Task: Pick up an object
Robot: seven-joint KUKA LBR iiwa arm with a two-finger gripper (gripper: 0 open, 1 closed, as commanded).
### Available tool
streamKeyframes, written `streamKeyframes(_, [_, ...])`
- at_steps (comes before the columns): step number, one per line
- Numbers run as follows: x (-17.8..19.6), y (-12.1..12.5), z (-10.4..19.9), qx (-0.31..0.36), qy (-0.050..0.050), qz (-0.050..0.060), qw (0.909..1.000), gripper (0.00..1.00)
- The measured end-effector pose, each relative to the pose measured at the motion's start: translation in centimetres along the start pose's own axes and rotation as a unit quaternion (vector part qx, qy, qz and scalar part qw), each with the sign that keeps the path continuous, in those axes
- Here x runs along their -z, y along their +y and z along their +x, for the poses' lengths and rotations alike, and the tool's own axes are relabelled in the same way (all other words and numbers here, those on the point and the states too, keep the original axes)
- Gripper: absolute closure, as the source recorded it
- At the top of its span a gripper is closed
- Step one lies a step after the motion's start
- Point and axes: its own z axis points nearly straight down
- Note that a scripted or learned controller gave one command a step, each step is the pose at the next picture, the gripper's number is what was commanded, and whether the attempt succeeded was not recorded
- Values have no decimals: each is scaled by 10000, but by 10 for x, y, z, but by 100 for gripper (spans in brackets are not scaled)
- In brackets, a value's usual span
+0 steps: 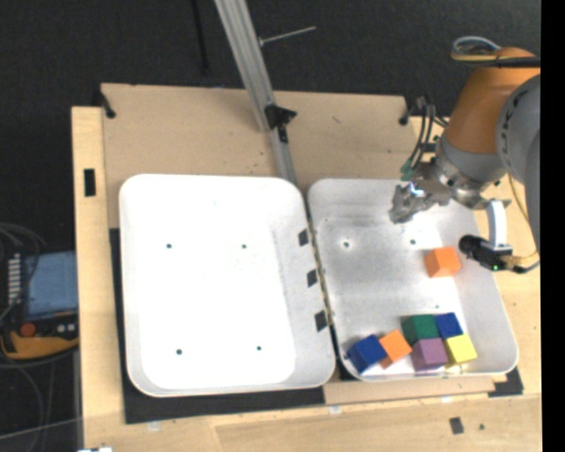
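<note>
My gripper (405, 202) hangs over the far part of the right bin (358, 281), below the orange band of the arm. No object shows between its fingers. An orange block (443, 262) lies alone near the bin's right side, a little below and right of the gripper. Along the near edge sits a cluster: a blue block (366, 351), an orange block (395, 346), a green block (420, 329), a second blue block (447, 325), a purple block (430, 353) and a yellow block (461, 348).
The left bin (212, 281) lies beside the right one, with black clips along the shared edge. A slanted metal post (254, 73) rises behind the bins. A cable and black fitting (485, 250) hang at the right bin's right rim.
</note>
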Motion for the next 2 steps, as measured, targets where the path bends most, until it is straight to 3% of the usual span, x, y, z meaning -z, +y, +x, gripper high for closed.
streamKeyframes(2, [77,9,-5,18,-1,3,10000,100])
